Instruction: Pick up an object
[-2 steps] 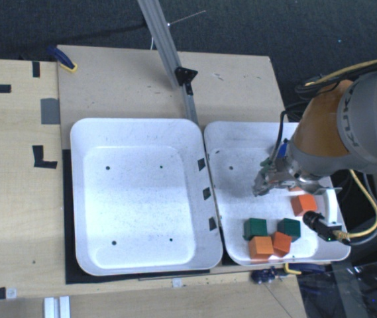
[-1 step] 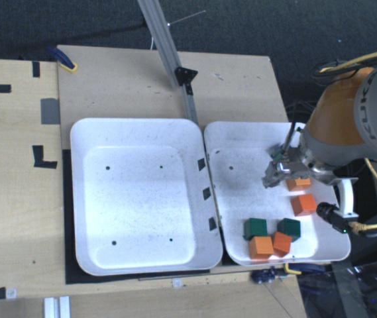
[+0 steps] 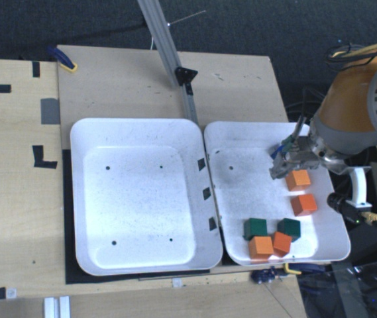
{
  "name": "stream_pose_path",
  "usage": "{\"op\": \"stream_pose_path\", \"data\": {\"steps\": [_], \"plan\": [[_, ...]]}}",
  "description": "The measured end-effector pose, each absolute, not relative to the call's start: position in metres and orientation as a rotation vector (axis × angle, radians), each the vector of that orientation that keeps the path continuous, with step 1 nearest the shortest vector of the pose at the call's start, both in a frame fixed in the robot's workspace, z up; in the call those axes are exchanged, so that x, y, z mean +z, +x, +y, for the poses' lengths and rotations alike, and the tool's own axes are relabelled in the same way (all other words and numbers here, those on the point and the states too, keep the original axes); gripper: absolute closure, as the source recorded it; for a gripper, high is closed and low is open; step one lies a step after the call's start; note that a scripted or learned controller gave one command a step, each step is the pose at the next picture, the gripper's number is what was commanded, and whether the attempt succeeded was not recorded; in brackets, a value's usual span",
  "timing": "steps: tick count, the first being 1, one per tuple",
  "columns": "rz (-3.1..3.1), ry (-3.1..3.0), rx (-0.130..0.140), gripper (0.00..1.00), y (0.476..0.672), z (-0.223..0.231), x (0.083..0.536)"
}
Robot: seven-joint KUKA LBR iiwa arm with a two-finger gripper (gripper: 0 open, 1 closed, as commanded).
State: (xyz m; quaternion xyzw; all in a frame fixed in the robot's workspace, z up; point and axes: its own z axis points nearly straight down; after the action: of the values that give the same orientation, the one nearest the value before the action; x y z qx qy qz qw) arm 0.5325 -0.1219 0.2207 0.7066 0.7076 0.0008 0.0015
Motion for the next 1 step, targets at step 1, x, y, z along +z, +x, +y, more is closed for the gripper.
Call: {"op": "stream_pose_path", "data": {"steps": [1], "plan": [[2.230,2.213,0.003,1.00,0.5620,-0.0718,0.2309]]}}
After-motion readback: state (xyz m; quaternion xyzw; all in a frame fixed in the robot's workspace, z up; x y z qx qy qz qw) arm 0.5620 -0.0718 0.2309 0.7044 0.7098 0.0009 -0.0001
